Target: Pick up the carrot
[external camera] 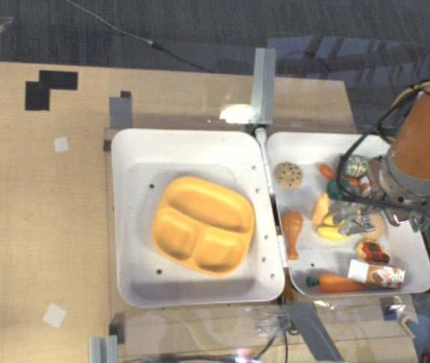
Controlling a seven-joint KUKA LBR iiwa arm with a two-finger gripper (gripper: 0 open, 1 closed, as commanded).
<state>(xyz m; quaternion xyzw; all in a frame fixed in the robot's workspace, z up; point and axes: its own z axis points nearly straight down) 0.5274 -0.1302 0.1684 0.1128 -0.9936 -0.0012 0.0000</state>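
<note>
Overhead view of two white bins. The left bin (124, 203) held a yellow tray (202, 224). The right bin (425, 267) held the clutter: a cookie (288, 175), a drumstick (292, 231), a banana (328, 231), a packet (378, 274) and a can (355, 166).

The carrot (336, 283) lay at the lower edge of the right bin, its long axis nearly horizontal in the frame, green top toward the left, orange tip toward the right and just beside the packet.

The arm (427, 138) entered from the right. Its gripper (355, 219) hung low over the banana, above the carrot in the frame and apart from it; whether it was spread or closed could not be told.

Step in hand, as judged: approach, with no grasp yet on the carrot. The next move would call for shifting toward the lower edge and straddling the carrot across its short axis.
</note>
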